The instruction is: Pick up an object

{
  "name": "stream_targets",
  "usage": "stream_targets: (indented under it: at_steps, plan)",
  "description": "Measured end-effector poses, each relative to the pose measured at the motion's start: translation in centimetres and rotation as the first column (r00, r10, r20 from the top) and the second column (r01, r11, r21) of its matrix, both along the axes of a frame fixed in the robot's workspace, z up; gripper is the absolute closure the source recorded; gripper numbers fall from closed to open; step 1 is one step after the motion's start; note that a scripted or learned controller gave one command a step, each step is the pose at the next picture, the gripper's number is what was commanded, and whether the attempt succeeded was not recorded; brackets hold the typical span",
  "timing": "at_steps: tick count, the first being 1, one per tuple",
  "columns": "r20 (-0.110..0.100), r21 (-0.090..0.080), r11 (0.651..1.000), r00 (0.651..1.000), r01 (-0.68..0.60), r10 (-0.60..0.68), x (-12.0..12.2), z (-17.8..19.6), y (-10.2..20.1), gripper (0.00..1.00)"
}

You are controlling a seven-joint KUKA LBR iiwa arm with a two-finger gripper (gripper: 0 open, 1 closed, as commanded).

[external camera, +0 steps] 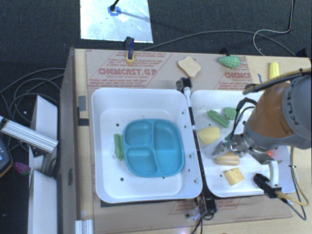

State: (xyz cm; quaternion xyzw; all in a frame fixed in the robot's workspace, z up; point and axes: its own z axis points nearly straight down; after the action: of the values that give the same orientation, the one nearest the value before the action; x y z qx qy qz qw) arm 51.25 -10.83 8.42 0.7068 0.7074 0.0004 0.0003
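Beneath the arm, on a cardboard-topped bench [146, 67] over dark carpet, sit two white bins. Down in the right bin [214, 189], the gripper [228, 149] hangs just over a tan roll [227, 160] lying crosswise, long axis left-right; its grip I cannot tell.

Right bin [210, 191] is the crowded one: yellow lemon-ish piece [209, 134], green pod [218, 118], a knobbly green thing [230, 113], a tan bread stick [227, 160] and a yellow cube [234, 176] all sit close together, and the arm [280, 113] itself covers the bin's right half. Gaps between them are tight. Left bin [100, 130] is roomier: the blue divided plate [153, 147] takes the middle, a green bean [118, 146] lies just beside its left edge, and there's bare floor along the top and bottom.
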Motion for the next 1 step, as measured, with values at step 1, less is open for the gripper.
stream_targets:
  at_steps: [1]
  plan:
    - [0.001, 0.000, 1.000, 1.000, -0.001, 0.001, 0.06, 1.01, 0.01, 1.00]
